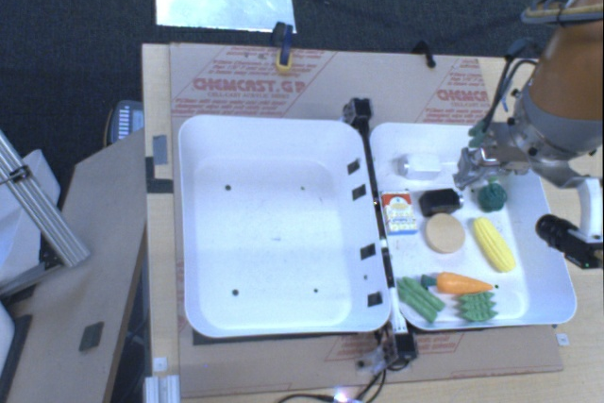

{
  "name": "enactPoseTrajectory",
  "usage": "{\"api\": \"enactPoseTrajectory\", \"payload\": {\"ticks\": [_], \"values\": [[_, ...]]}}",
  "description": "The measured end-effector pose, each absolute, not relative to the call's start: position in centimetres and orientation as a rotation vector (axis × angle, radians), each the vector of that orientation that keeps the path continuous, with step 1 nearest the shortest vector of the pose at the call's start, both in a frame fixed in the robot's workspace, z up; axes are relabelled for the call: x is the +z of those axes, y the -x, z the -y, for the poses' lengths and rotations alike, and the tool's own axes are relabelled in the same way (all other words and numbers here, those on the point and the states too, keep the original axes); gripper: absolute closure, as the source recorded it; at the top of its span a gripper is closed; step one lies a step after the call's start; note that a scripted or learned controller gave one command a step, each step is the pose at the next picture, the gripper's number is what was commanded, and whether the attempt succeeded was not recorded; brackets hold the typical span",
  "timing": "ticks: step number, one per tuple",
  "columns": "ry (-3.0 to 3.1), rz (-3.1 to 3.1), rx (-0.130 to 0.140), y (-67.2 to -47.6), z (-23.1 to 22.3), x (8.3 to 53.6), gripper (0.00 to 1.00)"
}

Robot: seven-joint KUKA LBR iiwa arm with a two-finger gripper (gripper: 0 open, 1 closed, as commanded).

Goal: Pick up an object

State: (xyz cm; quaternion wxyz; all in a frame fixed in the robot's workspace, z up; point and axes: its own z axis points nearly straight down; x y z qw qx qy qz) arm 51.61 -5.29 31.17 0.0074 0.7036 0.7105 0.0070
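Bench with two shallow white bins side by side; the left bin (274, 222) lies bare, the right bin (552, 297) holds the objects. Arm (566, 80), grey with an orange band, reaches in from the right, its gripper (472, 167) low over the upper part of the right bin; whether the jaws stand wide or narrow cannot be told. Just beside the gripper: a black block (439, 201) and a dark green round toy (491, 196); a clear packet (420, 167) lies to its left. Lower down: a small printed box (399, 212), a tan disc (444, 233), a corn cob (493, 243), a carrot (462, 282), a green pod (419, 298) and a green leafy piece (477, 306).
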Motion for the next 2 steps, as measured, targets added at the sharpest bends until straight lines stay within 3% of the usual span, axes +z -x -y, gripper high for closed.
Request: {"api": "enactPoseTrajectory", "payload": {"ticks": [1,2], "values": [[-2.228,-2.225,-0.008,-48.4,6.8,17.8,1.0],[-2.208,-2.233,0.006,-51.8,0.5,18.4,1.0]]}}
